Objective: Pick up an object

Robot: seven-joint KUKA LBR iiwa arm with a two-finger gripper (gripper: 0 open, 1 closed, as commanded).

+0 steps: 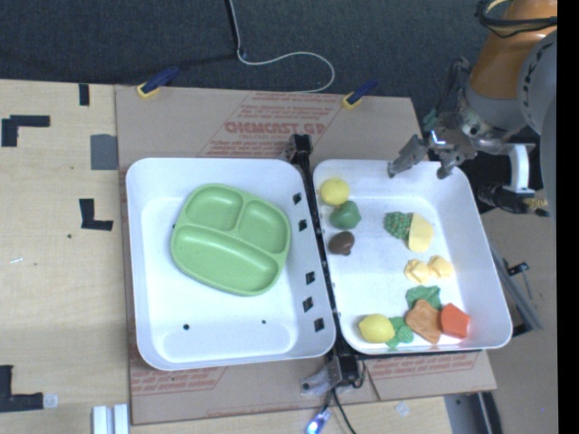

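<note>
Toy food lay scattered in the right bin point(470, 242), all of it below and to the left of my pincer point(423, 161) in the camera's view. My pincer hung over the far rim of that bin, its two fingers spread apart with nothing between them. Nearest to it sat a green leafy piece point(397, 223) touching a pale yellow wedge point(421, 233). Farther left were a yellow ball point(335, 191), a green lump point(345, 214) and a brown lump point(341, 241) in a column. Farthest from my pincer, at the near edge, sat a lemon point(376, 327), an orange piece point(422, 320) and a red block point(454, 320). Well to the left, the other bin point(149, 242) held a green divided plate point(232, 238).
</note>
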